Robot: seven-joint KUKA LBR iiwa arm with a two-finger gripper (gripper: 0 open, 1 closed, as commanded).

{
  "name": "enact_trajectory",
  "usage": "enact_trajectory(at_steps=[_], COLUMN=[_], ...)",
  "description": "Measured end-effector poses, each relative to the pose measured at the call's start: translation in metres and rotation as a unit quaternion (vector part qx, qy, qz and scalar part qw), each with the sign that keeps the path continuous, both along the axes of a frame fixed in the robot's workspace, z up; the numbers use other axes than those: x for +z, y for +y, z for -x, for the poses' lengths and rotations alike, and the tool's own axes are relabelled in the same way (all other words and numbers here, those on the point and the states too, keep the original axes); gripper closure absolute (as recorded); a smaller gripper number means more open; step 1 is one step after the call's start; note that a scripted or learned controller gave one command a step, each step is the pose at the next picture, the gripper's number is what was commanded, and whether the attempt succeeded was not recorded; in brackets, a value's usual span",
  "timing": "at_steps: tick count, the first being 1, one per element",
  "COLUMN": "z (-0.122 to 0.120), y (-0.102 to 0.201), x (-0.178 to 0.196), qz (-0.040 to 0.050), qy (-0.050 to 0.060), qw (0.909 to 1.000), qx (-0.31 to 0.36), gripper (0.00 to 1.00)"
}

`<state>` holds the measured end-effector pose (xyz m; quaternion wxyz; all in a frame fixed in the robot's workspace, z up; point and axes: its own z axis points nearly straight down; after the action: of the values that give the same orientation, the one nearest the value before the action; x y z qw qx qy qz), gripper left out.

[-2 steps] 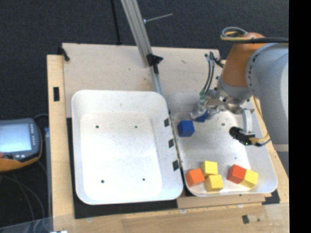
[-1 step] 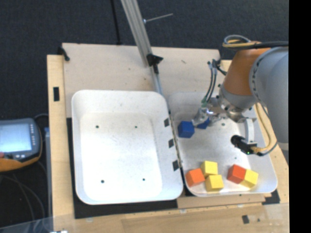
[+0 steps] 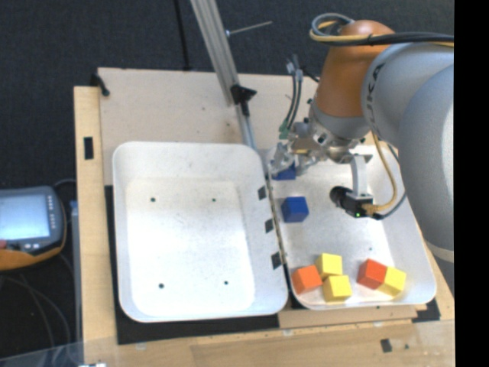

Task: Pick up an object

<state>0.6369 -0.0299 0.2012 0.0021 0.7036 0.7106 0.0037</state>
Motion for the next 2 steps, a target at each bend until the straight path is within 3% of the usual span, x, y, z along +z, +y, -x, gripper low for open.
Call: enact_trajectory(at_steps=[1,2], z=[0.066,0.099], y=[-0.064,0.033], x=[0.117,0.092], qz=[0.0025,0.0001], qy=[0.000,0.005], qw=[1.0000,1.0000], qx=[-0.007,-0.001], gripper=[1.00,1.00])
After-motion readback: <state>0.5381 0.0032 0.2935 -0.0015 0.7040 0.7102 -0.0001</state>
